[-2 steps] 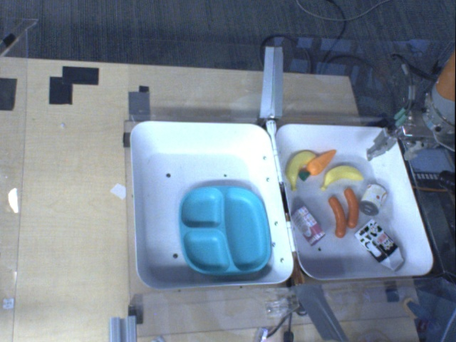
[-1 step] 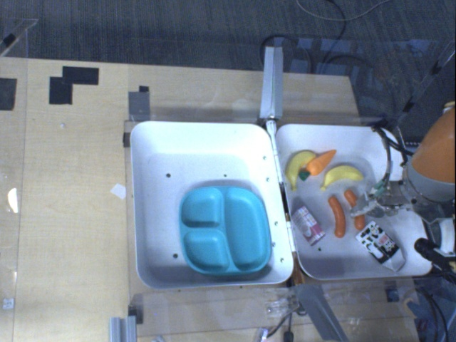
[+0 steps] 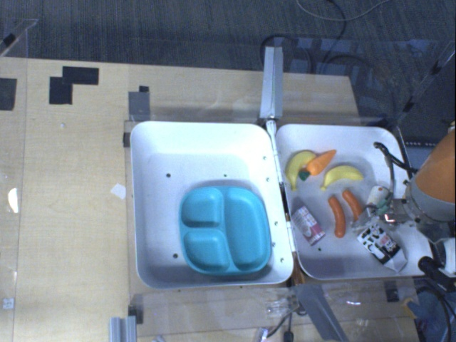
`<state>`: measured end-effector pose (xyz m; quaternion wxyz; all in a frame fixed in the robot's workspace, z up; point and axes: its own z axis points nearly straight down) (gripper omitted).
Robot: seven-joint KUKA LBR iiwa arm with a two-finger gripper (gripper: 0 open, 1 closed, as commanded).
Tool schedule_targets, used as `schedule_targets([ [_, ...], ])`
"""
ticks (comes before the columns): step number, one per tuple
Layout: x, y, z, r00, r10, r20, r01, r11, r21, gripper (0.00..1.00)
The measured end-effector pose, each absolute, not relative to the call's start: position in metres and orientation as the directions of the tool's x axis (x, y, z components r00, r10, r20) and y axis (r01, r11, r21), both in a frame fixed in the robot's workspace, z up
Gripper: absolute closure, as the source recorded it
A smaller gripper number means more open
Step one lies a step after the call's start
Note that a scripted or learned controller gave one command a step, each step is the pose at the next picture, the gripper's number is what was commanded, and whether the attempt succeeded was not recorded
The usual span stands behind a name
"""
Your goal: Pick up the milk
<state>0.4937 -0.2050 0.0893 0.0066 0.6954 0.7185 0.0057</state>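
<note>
Both bins white. Tray in left bin light blue. In right bin: 2 bananas yellow, carrot orange w/ green tip, 2 sausages red-orange, milk white w/ black print, can pink/grey. Bench pale wood w/ black patches.

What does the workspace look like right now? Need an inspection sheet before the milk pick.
Surface: pale wooden bench bearing two shallow white bins, left bin and right bin.
Job's things: white milk carton with black patches, lying at the right bin's near right corner.
Clutter: blue sectioned plastic plate in the left bin; in the right bin two yellow bananas, orange carrot, two reddish sausages, small pink-grey packet.
Grippers: gripper just behind the carton; finger state unclear.
Cables: black cable by the arm; thin cable on the floor.
Surroundings: dark carpet; black tape marks on the bench.
</note>
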Motion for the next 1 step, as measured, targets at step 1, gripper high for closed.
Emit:
schedule_targets([
  [1, 0.4960, -0.2052, 0.0987, -0.035, 0.999, -0.001, 0.999, 0.035, 0.021, 1.00],
])
